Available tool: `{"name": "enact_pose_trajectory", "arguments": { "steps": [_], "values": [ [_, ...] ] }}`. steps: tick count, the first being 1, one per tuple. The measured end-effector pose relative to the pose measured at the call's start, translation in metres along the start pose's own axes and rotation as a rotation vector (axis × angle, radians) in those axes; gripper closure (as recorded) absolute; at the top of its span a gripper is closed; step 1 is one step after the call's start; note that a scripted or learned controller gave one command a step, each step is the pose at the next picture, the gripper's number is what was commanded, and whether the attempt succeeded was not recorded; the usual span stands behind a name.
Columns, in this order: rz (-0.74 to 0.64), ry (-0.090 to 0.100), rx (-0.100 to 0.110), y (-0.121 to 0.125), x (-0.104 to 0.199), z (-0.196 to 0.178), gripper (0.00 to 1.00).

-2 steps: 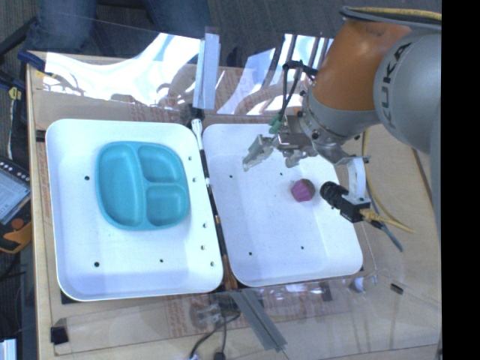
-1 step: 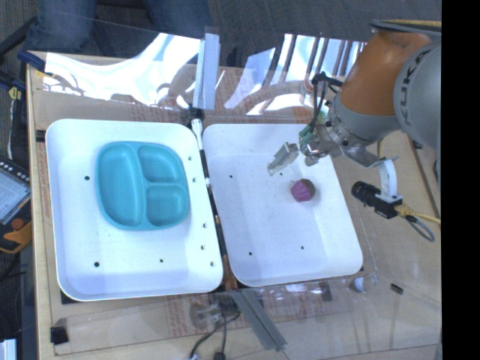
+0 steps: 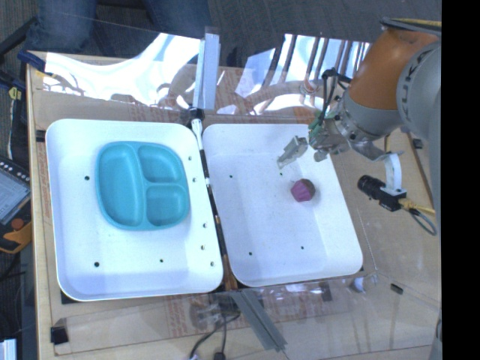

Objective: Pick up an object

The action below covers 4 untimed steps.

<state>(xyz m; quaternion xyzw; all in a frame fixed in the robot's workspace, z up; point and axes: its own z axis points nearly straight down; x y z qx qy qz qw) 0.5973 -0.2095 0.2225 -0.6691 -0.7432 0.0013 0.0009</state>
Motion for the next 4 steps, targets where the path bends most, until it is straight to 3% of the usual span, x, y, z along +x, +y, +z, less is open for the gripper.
{"name": "enact_pose_trajectory", "arguments": {
  "steps": [1, 2, 3, 4],
  "values": [
    [-0.126, 0.002, 0.002, -0.018, 0.003, -0.022, 0.00],
    [-0.169, -0.001, -0.002, -0.009, 0.001, -0.029, 0.00],
    [-0.211, 0.002, 0.001, -0.029, 0.004, -0.045, 0.00],
    [-0.287, -0.001, -0.002, -0.008, 0.002, -0.028, 0.00]
  ]
}}
